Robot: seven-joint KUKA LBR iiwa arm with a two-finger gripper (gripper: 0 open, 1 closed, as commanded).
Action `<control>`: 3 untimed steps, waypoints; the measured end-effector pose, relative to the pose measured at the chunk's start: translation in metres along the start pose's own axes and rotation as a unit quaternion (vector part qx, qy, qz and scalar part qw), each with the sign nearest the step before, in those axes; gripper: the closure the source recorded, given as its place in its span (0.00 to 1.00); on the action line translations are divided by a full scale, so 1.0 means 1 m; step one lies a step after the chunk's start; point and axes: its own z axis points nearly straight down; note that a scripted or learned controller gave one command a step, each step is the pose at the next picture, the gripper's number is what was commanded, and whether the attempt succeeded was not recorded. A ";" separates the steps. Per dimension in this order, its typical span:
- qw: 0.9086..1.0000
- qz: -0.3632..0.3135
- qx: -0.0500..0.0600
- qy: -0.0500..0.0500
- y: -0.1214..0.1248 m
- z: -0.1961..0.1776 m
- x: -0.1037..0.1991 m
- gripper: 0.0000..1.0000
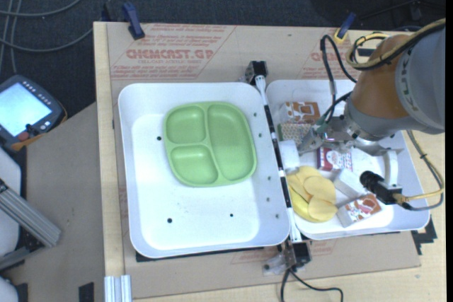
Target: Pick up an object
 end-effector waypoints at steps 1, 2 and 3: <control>1.000 0.000 -0.003 -0.001 0.001 -0.011 -0.001 1.00; 1.000 -0.002 0.007 0.005 -0.003 -0.096 0.040 1.00; 1.000 -0.001 0.007 0.005 -0.004 -0.095 0.039 0.00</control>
